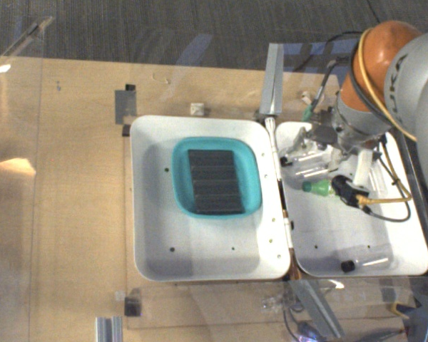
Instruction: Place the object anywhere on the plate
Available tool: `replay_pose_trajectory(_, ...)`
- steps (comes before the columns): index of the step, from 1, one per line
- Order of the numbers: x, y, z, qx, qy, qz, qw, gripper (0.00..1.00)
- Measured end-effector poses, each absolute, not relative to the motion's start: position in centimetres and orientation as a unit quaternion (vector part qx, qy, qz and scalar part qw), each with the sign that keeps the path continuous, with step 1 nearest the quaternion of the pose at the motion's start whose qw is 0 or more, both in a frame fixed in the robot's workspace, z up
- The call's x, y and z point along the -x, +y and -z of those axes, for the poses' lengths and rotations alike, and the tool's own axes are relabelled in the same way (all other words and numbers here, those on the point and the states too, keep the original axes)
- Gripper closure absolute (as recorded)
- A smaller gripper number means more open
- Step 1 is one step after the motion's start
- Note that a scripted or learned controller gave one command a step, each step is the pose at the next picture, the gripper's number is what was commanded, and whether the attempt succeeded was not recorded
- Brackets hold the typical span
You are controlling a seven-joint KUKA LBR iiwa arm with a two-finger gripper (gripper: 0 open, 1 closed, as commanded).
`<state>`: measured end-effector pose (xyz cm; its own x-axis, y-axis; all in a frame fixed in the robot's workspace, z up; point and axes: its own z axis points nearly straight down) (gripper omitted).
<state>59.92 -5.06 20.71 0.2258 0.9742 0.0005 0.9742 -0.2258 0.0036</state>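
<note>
Arm (406, 55) hung over right bin (342, 234), gripper (301, 161) beside green object (316, 187), grip state unreadable; plate (251, 173) in left bin (157, 241).

Arm (414, 63), upper right of frame: rounded pale grey shell, dark lettering (400, 84) near the right edge. Glossy orange band (380, 45) above wrist. Thin black cables (335, 48) loop alongside. Gripper (295, 157): bare silver metal, blocky.
</note>
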Motion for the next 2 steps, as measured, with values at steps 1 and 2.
replay_pose_trajectory(1, -57.58, -1.21, -19.66, -0.797, 0.604, -0.0013, 0.001, 0.0)
replay_pose_trajectory(2, -57.58, -1.22, -19.66, -0.797, 0.604, -0.0013, 0.001, 0.0)
